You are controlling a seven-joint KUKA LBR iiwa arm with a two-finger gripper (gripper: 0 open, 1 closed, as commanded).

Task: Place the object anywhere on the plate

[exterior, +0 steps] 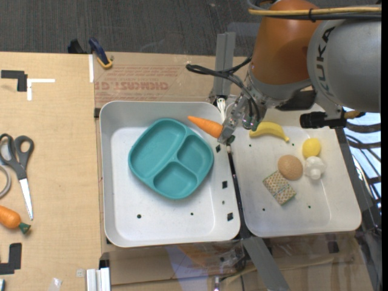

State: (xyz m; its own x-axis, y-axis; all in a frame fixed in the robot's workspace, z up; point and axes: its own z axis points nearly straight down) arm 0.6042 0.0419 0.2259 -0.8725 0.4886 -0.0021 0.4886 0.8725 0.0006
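Note:
A teal divided plate [171,157] lies in the left bin [121,223], toward its back. An orange carrot [205,125] hangs just past the plate's back right rim, pointed tip to the left. Its thick end sits between the fingers of my gripper [226,134], which is shut on it. The gripper stands over the divide between the two bins, with the arm's orange band above it.
The right bin [315,220] holds a banana [271,130], a yellow lemon [311,147], a brown egg [290,167], a white garlic bulb [314,170] and a patterned sponge [279,188]. Scissors [18,162] and a second carrot [9,218] lie on the bench at left.

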